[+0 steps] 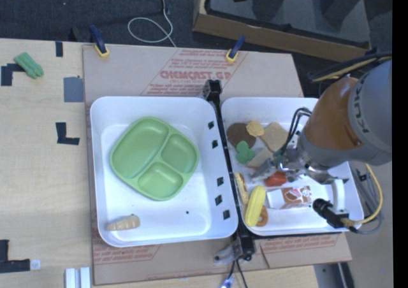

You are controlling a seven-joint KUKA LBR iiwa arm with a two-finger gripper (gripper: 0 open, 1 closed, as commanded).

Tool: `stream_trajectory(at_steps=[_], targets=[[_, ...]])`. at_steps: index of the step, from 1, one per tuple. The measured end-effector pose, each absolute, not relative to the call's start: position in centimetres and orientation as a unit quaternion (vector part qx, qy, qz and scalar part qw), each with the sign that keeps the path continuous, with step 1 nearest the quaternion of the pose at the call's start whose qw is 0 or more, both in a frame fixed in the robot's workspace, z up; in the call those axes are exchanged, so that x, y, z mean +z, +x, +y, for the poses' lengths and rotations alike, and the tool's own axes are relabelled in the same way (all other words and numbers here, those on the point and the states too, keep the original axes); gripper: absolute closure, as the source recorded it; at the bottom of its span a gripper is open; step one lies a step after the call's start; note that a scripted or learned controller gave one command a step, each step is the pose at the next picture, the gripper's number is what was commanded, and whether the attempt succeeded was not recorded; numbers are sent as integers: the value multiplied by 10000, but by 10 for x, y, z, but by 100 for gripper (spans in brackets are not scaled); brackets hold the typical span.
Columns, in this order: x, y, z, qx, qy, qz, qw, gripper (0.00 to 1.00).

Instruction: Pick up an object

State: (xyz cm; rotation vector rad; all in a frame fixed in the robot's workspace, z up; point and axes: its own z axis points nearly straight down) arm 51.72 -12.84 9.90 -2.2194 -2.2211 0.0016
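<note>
Arm low over the crowded right bin [331,228]

The gripper [280,169] sits among the small food toys, near a red piece [276,180] and a white packet [290,197]; how its jaws stand I cannot tell. The items lie very close, so it may pinch two or slip off

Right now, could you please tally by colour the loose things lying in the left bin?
Green: 1, the divided plate
Tan: 1, the small knobbly piece near the bin's front corner
Total: 2 in the left bin
</note>
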Motion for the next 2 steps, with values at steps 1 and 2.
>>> stream_trajectory(at_steps=[1, 2], targets=[[107, 516, -128, 12, -7069, -7073, 31, 100], [188, 531, -46, -18, -7042, -7100, -5, 100]])
